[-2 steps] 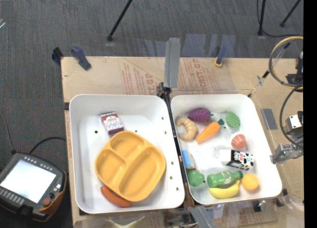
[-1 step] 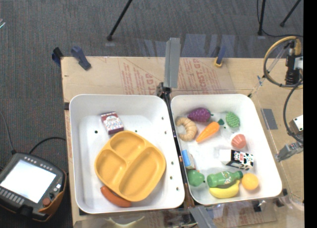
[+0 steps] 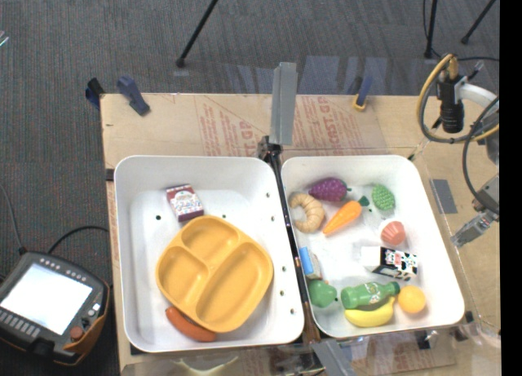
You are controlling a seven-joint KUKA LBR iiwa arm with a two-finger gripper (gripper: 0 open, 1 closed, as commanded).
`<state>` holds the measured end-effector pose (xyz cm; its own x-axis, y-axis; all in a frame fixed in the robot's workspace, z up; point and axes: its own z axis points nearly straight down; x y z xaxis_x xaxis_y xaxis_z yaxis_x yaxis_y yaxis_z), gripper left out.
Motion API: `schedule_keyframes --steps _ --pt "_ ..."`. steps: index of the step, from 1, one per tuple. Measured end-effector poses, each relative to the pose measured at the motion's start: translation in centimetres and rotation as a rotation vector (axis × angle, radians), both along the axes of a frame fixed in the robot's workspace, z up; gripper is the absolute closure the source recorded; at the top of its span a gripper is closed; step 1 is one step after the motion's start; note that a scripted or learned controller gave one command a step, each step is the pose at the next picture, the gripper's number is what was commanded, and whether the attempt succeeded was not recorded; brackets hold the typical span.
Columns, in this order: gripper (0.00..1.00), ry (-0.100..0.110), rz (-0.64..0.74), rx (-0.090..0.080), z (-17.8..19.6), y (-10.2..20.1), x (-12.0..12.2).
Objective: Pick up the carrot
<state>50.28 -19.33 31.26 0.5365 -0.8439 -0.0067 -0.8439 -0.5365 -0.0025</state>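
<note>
The orange carrot (image 3: 342, 217) lies slantwise in the upper middle of the right bin (image 3: 424, 203), its green end pointing up and right. It rests between a tan croissant (image 3: 307, 212) on its left and a green corn-like toy (image 3: 383, 197) on its right, just below purple grapes (image 3: 329, 189). My gripper (image 3: 475, 229) hangs at the right edge of the view, outside the right bin's rim and well to the right of the carrot. Nothing shows in it.
The right bin also holds a pink fruit (image 3: 392, 233), milk carton (image 3: 390, 261), green bottle (image 3: 369, 294), banana (image 3: 369, 316), orange (image 3: 412, 299) and green pepper (image 3: 321, 293). The left bin has a yellow divided plate (image 3: 214, 272), a red box (image 3: 184, 201) and a sausage (image 3: 192, 325).
</note>
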Motion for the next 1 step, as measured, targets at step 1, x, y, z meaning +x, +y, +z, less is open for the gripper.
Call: schedule_keyframes --steps 1 --pt "1.00 0.001 0.261 0.002 -1.10 -0.50 -0.40"
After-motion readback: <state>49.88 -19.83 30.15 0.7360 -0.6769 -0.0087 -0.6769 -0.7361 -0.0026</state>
